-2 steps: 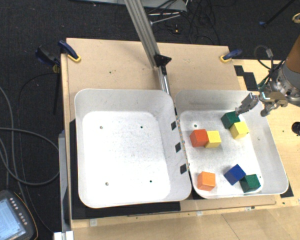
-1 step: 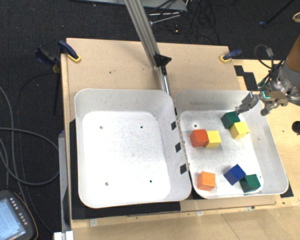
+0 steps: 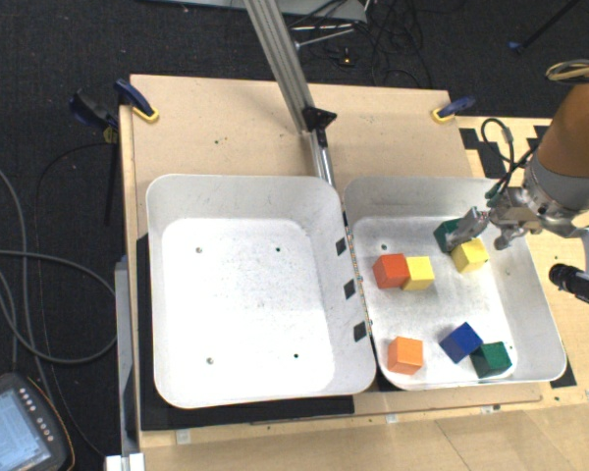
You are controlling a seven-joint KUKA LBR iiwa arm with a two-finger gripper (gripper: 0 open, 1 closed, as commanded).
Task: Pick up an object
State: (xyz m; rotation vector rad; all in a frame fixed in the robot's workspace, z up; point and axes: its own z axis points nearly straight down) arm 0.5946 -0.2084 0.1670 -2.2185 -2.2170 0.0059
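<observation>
No readable writing or brand appears anywhere on the counter (image 3: 236, 126), a pale board carrying two shallow white bins. In the right bin (image 3: 540, 302), the end effector (image 3: 486, 226) hangs low beside a dark green block (image 3: 448, 234) and a yellow cube (image 3: 469, 255); how far it is open cannot be told, and nothing is visibly in its grasp. Orange (image 3: 391, 270), yellow (image 3: 418, 273), orange (image 3: 404, 354), blue (image 3: 460, 341) and green (image 3: 491, 359) cubes lie nearby. The arm is cut off at the right.
</observation>
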